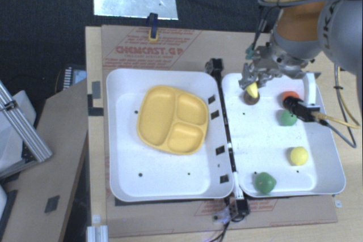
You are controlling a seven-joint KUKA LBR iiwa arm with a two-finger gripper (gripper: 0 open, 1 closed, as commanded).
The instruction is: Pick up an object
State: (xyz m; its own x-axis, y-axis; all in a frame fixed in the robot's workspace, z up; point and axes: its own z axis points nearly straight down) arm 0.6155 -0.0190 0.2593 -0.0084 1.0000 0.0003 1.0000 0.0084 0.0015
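Small yellow object, brown beneath

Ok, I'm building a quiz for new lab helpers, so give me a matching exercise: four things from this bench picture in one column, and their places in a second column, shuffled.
Things:
1. yellow divided plate
2. yellow ball
3. green toy
4. hand

Places:
A. near front edge of the right bin, by the divider
B. middle of the left bin
C. over the back left part of the right bin
D. right side of the right bin, towards the front

Pairs: 1-B, 2-D, 3-A, 4-C
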